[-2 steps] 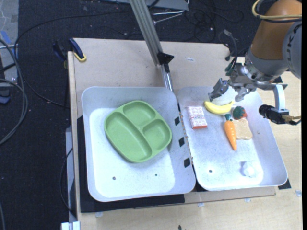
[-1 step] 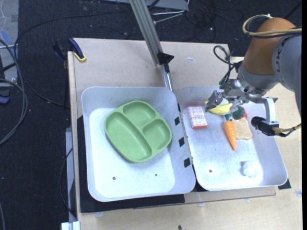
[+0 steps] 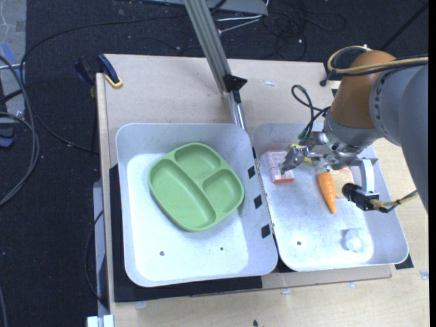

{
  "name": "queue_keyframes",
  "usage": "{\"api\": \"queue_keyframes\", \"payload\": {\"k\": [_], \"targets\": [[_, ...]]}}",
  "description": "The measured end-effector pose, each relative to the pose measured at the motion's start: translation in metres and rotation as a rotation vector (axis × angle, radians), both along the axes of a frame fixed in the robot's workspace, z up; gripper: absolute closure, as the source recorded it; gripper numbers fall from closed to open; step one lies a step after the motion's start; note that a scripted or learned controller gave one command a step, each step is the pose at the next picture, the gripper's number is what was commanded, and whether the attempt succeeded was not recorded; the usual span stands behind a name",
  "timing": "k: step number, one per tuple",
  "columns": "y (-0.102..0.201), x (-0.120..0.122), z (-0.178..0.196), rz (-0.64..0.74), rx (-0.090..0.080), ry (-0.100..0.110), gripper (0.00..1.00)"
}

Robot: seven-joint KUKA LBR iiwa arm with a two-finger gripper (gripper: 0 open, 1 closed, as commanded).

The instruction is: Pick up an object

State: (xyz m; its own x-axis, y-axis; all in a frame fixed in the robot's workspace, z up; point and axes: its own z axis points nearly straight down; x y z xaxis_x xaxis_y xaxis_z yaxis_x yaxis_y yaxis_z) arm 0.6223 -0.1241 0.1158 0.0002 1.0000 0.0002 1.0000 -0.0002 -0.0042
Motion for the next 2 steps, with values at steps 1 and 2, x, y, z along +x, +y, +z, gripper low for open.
{"api": "queue_keyframes", "payload": {"k": [1,2], "targets": [[0.001,0.003,-0.019,0.000,0.000,-0.010,0.00],[0.001,0.006,-0.005,0.001,-0.001,-0.021,1.00]]}}
